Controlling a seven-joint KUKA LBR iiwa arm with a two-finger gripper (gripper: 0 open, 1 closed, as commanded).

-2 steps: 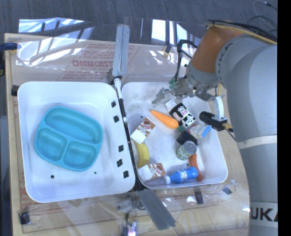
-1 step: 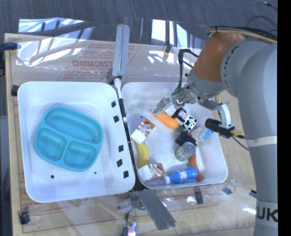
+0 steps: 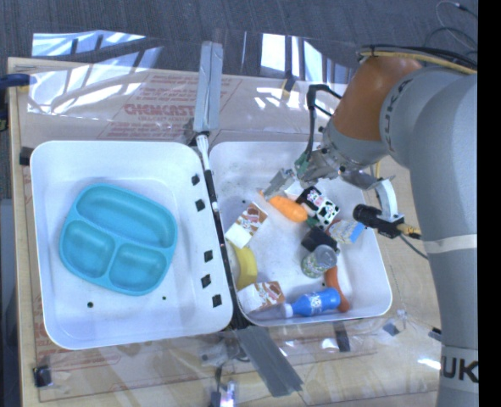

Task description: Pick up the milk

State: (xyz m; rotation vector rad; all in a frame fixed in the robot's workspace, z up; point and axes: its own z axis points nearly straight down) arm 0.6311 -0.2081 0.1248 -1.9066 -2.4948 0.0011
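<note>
The milk (image 3: 320, 206) is a small carton with black and white cow patches. It lies in the upper middle of the right bin (image 3: 377, 278), tilted, beside an orange carrot (image 3: 286, 209). My gripper (image 3: 294, 176) hangs low over the bin's upper part, just above and to the left of the milk and close to the carrot's far end. The grey arm with its orange band (image 3: 364, 100) comes in from the upper right and hides part of the bin's back wall.
The right bin also holds a tin can (image 3: 318, 261), a blue bottle (image 3: 314, 305), a yellow piece (image 3: 246, 267) and two small brown and white cartons (image 3: 250, 220). The left bin (image 3: 47, 312) holds a blue divided plate (image 3: 119, 238).
</note>
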